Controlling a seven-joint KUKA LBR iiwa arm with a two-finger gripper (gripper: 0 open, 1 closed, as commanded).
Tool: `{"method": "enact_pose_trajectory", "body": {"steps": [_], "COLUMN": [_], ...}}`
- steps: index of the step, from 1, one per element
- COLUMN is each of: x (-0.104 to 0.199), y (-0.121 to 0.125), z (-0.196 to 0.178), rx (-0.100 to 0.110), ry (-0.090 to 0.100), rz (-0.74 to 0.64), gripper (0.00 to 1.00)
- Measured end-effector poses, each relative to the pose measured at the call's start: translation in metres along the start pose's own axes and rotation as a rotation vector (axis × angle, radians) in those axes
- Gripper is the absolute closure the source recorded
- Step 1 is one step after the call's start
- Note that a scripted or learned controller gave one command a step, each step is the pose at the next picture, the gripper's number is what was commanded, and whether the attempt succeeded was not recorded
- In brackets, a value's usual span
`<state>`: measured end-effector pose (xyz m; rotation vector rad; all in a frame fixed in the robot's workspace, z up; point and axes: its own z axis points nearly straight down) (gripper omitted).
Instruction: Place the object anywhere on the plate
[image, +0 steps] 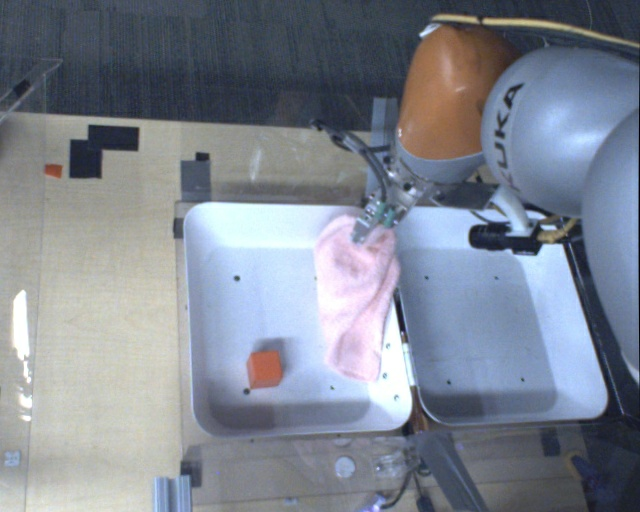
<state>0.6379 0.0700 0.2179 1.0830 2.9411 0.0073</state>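
Pink cloth (355, 300) is seen hanging down over the right part of the left bin (215, 300), its top corner pinched between the fingers of the gripper (372, 226) near the upper middle of the frame. The jaws are closed on that corner, and the rest of the cloth is draped downward, with its lower end near the bin's lower right corner and its right edge lying along the divide between the two bins. The right bin (500, 340) is set just beside the left one, in the right half of the frame. An orange block (265, 369) is seen on the floor of the left bin, toward its lower left, well apart from the cloth. The arm (540, 110) is seen at the upper right of the frame, grey with an orange section above the wrist. On the wooden bench (90, 300), at the upper left of the frame, black shapes (100, 148) and a small orange marker (53, 171) are seen.
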Motion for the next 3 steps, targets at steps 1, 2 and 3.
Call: {"method": "enact_pose_trajectory", "body": {"steps": [1, 2, 3], "x": [0.035, 0.078, 0.078], "y": [0.032, 0.060, 0.060], "z": [-0.014, -0.011, -0.011], "rx": [-0.004, -0.006, -0.006], "ry": [-0.003, -0.003, -0.004], "rz": [-0.402, -0.708, -0.708], "gripper": [1.00, 1.00, 0.00]}}
